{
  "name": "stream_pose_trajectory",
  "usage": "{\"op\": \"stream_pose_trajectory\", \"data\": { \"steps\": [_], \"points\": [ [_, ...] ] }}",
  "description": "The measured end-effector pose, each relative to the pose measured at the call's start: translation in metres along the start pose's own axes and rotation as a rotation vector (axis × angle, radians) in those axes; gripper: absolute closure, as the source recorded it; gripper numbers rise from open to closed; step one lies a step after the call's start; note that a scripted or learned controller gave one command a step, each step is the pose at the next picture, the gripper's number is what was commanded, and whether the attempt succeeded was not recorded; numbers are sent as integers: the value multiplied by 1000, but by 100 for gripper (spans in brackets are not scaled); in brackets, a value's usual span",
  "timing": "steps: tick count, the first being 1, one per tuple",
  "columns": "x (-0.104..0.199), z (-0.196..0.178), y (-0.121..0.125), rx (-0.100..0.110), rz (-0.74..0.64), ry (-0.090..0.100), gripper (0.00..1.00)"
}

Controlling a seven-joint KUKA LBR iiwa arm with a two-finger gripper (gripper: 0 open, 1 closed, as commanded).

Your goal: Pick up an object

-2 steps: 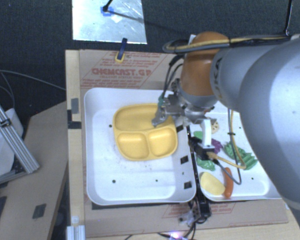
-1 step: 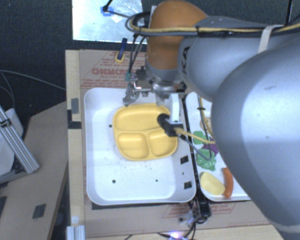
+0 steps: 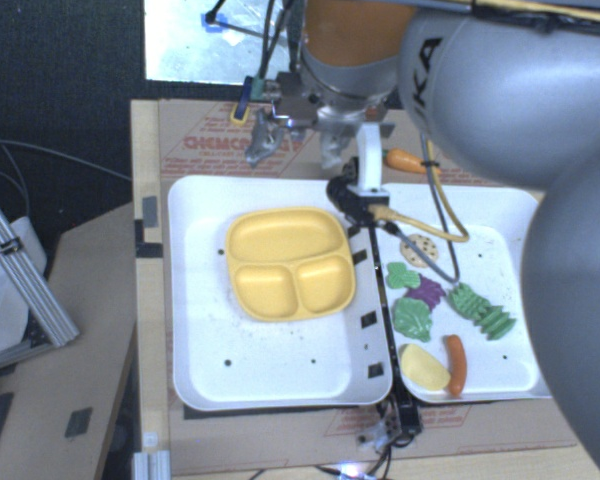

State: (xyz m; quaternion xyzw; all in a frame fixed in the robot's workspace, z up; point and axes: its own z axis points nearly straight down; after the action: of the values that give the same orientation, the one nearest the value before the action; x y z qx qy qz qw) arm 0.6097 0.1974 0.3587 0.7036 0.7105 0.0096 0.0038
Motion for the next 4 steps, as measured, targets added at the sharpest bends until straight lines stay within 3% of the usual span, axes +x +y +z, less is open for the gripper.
{"op": "stream_pose_trajectory", "data": {
  "steps": [1, 2, 3, 4],
  "points": [
    [42, -66, -63, 13, -2, -2, 0],
    [38, 43, -128, 31, 5, -12, 0],
    [38, 26, -123, 18, 2, -6, 100],
    [-9, 154, -73, 27, 15, -14, 100]
  ]
}}
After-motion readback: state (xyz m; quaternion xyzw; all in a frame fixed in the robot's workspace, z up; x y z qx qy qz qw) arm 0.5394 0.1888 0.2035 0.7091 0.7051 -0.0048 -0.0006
